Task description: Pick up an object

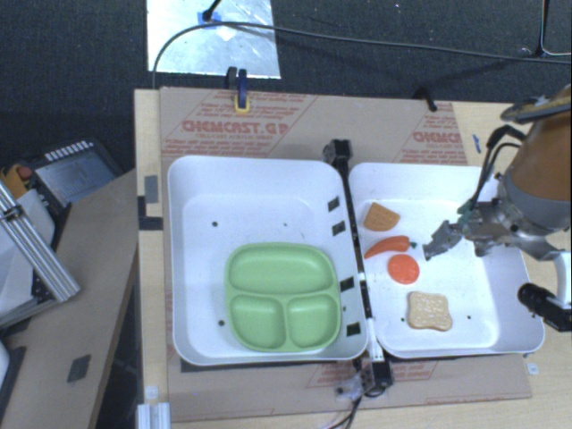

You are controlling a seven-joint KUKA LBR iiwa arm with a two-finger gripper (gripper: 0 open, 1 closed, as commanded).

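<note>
The gripper (433, 247) hangs beside the red pepper (386, 247); I can't tell its jaws. It might bump the tomato slice (403, 269) instead.

Smooth glossy plastic green tray (282, 295) in matt white bin (197, 204); printed cardboard sheet (295, 119) beneath.

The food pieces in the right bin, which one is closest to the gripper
The long red-orange piece, lying just left of the gripper. The round red one sits a bit lower, the orange wedge higher up, and the tan slice is farthest.
</note>
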